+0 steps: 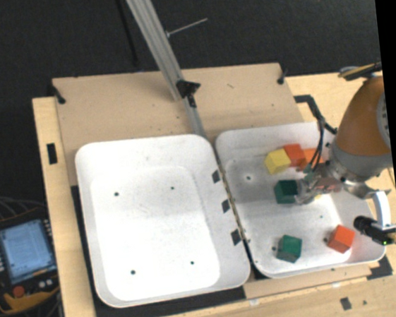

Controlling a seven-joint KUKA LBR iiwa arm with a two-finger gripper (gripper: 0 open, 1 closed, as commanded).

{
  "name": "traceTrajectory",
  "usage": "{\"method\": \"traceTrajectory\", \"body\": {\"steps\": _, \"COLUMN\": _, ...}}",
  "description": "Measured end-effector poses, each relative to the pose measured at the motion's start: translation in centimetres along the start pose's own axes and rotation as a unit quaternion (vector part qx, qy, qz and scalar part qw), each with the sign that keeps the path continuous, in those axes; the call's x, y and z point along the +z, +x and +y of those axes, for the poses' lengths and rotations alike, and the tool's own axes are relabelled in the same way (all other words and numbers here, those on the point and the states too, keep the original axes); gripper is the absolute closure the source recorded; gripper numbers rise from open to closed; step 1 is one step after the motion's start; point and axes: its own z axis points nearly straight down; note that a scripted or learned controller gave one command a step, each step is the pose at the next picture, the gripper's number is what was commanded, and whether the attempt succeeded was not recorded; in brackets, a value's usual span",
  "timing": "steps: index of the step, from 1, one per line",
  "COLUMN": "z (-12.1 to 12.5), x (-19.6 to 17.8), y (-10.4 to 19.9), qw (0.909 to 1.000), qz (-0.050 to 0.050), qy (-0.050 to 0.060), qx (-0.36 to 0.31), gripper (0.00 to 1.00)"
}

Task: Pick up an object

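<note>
The two-finger gripper (305, 190) sits low in the right white bin (267, 263), just beside a dark green cube (285, 192) — near a yellow cube (278, 160) and an orange cube (295, 153). Whether it grips anything, I cannot tell.

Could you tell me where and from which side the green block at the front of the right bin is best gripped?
Probably from straight above, closing on two opposite side faces of the green block. It sits alone on the right bin floor, clear of the orange block.
</note>
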Motion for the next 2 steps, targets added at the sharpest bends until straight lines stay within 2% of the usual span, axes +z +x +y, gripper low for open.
{"method": "traceTrajectory", "body": {"steps": 2, "z": 0.5, "x": -11.3, "y": -2.1, "qw": 1.0, "qz": -0.002, "qy": -0.001, "qx": -0.005, "gripper": 1.0}}
